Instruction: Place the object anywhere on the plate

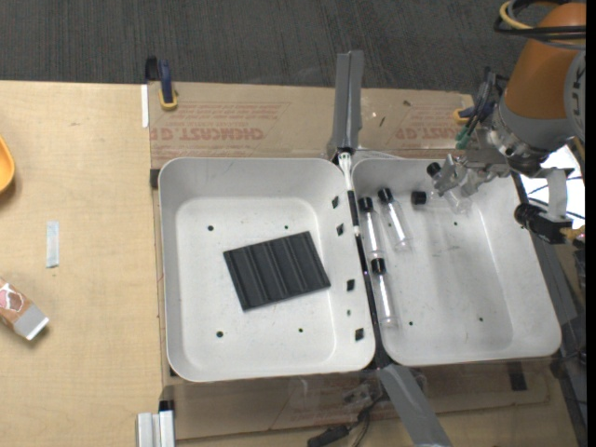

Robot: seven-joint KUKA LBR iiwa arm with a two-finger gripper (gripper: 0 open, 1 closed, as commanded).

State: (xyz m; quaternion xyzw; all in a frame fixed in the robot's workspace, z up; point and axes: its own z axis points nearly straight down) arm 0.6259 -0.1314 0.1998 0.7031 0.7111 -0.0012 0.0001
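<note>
Dark ribbed plate [277,270] lying unobstructed mid left bin [186,343] — clear tubes [377,250] crowding right bin's [521,333] left side — rest lying open.

Red upside-down print, seemingly "CHEMCAST GP", marks the cardboard [242,124].

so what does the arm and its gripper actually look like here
The arm enters at the upper right: a rounded orange segment above a grey wrist section. A yellow and black cable loops over its top, and thin coloured wires run down near the wrist. The gripper is a small metallic, silvery assembly with dark parts; its details are too small to make out.
</note>
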